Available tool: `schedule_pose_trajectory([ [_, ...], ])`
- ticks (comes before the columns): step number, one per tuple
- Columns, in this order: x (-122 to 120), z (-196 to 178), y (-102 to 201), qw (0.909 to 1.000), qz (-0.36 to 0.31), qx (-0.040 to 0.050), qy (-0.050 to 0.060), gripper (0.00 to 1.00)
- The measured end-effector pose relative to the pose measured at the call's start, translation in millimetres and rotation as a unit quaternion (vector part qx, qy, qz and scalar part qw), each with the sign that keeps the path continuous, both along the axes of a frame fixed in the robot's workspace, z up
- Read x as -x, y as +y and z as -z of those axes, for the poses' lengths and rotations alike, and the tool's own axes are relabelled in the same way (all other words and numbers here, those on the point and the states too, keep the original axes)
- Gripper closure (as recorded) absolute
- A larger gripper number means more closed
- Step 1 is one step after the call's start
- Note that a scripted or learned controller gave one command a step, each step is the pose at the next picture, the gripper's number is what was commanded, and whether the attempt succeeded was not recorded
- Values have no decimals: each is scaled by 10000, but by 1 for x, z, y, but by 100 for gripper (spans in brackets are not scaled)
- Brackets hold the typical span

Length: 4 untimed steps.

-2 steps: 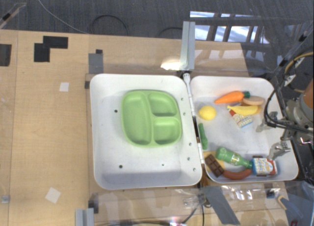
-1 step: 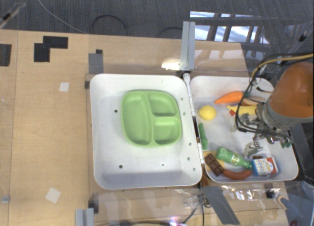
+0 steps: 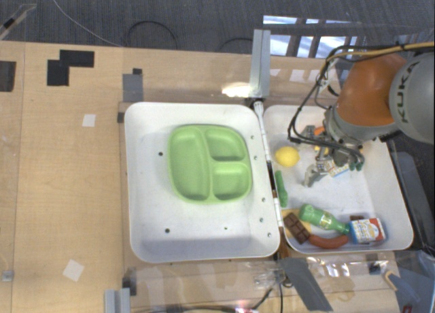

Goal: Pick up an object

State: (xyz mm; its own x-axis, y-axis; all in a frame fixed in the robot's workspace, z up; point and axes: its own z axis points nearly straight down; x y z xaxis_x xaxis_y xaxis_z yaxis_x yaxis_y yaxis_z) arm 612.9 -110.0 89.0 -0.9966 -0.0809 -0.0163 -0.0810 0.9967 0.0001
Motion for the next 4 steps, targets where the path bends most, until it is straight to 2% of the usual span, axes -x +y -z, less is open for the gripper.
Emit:
schedule_pose_trajectory([
  [1,-53,2,-56,9995,-235,-45,215,0],
  [2,-53,1,-17,9999,11,30,158,0],
  [3,-61,-14,-14,10000,-16,33,-26,100],
  [4,-60,-13,-14,10000,-23,29,8,0],
])
